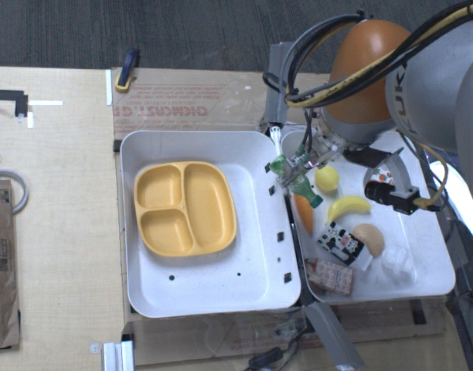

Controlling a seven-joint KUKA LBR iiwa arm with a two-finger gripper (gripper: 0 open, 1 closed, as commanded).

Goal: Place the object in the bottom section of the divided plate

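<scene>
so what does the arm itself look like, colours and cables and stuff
The arm is bulky, with smooth grey rounded housings and a glossy orange dome-shaped section above the wrist. Thick black cables, one with a yellow line along it, loop over the orange part. Dark lettering marks the grey shell near the orange. The gripper is a small metallic assembly, its details blurred.

Yellow divided plate (186, 207); white bins (205, 296); yellow banana (349, 205); orange carrot (304, 211).
</scene>
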